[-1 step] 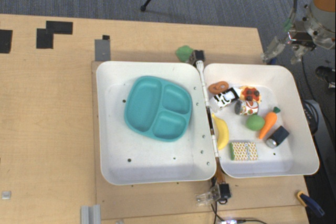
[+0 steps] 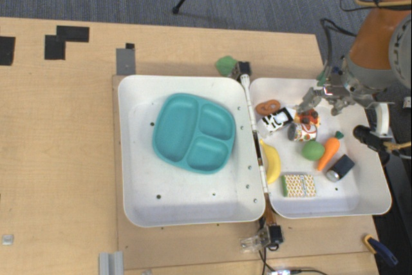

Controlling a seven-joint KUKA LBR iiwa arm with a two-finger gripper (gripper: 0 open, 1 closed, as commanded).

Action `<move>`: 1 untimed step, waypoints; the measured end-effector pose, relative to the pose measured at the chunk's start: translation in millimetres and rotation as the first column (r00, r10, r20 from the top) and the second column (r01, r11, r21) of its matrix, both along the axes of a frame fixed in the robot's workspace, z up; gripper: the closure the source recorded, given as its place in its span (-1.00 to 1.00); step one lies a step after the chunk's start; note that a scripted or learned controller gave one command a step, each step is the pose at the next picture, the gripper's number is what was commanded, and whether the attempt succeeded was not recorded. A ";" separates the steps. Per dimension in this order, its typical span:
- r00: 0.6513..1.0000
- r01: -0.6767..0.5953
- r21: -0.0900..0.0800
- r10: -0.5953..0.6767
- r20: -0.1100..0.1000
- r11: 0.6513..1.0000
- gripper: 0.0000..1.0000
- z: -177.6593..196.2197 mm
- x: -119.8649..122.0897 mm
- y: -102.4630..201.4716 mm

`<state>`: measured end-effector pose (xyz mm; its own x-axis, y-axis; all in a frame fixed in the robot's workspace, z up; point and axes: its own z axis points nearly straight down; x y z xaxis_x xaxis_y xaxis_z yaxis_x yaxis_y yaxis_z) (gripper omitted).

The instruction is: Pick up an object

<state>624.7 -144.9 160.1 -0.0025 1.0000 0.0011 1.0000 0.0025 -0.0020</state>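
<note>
Hovering over the right bin [image 2: 367, 203], my claw [image 2: 313, 100] hangs above the clutter near the bin's upper middle; whether it is released or clenched, I cannot tell from this angle. My arm [image 2: 380, 42] enters from the right, its orange band above the grey wrist. Just below the claw sits a small red-and-white toy [image 2: 309, 126]. Beside that toy, toward the left, lie a black-and-white block [image 2: 279, 119] and a brown pretzel-like piece [image 2: 268, 106]. A green ball [image 2: 313, 151] rests beneath the toy, touching an orange carrot [image 2: 329, 152] that slants toward a dark cylinder [image 2: 340, 167]. A banana [image 2: 272, 163] lies along the bin's left wall, with a patterned card [image 2: 299, 185] just beside its lower end. In the left bin [image 2: 141, 203] a teal divided tray [image 2: 194, 132] sits a little above centre. A green object [image 2: 226, 65] rests on the bench [image 2: 58, 158] above the gap between the bins.
</note>
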 end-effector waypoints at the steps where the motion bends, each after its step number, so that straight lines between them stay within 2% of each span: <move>1: 1.000 0.001 -0.002 -0.001 0.008 1.000 -1.00 -73.5 -41.4 -15.2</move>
